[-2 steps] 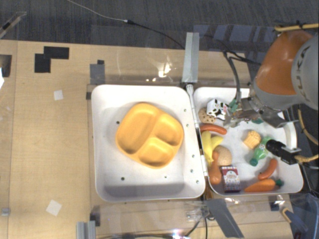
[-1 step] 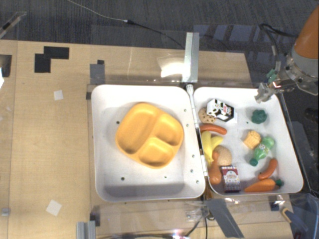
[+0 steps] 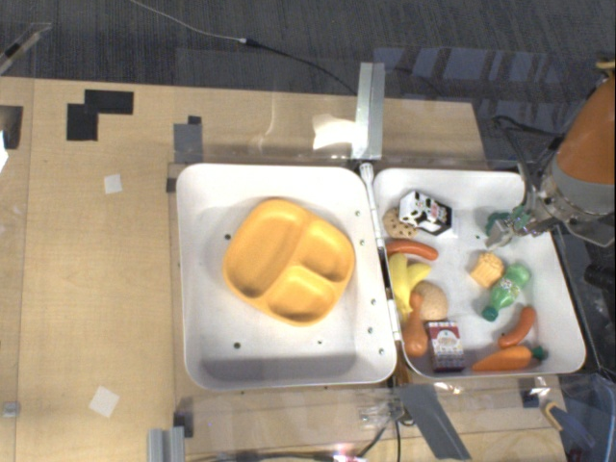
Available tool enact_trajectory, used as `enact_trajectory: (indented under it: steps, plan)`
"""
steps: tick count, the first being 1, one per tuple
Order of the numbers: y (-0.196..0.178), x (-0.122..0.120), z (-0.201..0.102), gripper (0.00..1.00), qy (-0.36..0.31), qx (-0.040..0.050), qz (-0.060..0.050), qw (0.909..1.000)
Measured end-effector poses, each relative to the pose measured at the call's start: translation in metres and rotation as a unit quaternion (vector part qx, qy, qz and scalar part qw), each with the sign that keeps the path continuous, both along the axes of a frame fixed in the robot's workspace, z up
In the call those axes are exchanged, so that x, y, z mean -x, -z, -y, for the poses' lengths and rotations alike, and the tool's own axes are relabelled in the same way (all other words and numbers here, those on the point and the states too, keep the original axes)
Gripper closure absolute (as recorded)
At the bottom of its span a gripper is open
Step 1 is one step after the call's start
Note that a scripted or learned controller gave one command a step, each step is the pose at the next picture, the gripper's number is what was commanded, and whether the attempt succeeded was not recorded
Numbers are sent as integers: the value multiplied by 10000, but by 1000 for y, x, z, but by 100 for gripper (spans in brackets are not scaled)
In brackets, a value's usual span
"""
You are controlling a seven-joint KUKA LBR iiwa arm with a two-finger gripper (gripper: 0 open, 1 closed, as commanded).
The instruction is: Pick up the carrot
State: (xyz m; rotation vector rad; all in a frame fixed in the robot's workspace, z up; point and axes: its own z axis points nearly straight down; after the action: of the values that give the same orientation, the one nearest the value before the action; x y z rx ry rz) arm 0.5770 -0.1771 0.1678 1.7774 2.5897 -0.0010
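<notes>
Carrot (image 3: 503, 359) position: it lies flat on the floor of the right bin (image 3: 568, 301), in that bin's near right corner, just beside the rim. Its body is orange and tapered, with a small dark green stub at the right end; the long axis runs roughly parallel to the near rim of the bin. A small red box (image 3: 444, 344) lies just to its left, and a curved orange-red sausage-like piece (image 3: 518, 325) lies just above it, close enough that the two may touch. A green bottle-shaped toy (image 3: 506, 292) and a yellow block (image 3: 486, 269) sit further toward the middle of the same bin. The end effector (image 3: 507, 223) is over the far right part of the right bin, well apart from the carrot, with nothing visible between its fingers; their spacing cannot be determined at this resolution. The arm enters across the right rim, which probably explains why the tool sits on that side. Judged from this layout, the carrot is untouched and the approach has not been completed. The nearby rim and the neighbouring sausage-like piece leave limited finger clearance, so a grip across the carrot's narrow width appears most workable. The left bin (image 3: 202, 258) holds a yellow divided plate (image 3: 289, 260), which plays no part in this task.
</notes>
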Motion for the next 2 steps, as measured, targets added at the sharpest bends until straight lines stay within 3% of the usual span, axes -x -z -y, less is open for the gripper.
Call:
enact_trajectory:
  steps: [1, 2]
  plan:
    - [73, 74, -52, 100, -777, 1, 29, 9970]
    - [-72, 86, -12, 100, -205, 27, 94, 9997]
